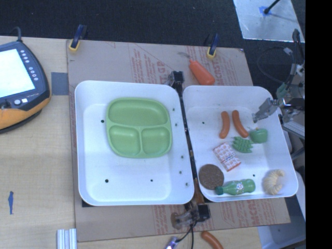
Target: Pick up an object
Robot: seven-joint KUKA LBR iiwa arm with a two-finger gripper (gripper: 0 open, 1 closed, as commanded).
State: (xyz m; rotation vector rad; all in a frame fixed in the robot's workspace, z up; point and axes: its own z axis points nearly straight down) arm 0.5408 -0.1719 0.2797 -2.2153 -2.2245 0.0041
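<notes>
orange-and-grey teach pendant [18, 90] at bench's left edge, blue clamps [78, 37] on cardboard sheet [129, 61]

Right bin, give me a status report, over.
Gripper over right bin's far right corner, nothing seen in it. Green toy just below it, two sausages to its left. Nothing blocking.

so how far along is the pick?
Nothing looks picked yet. The gripper sits at the right bin's upper right edge, nothing visible between its jaws. The sausages, green toy, bottle and cookie all lie in that bin. Left: descend on one, close, lift.
</notes>
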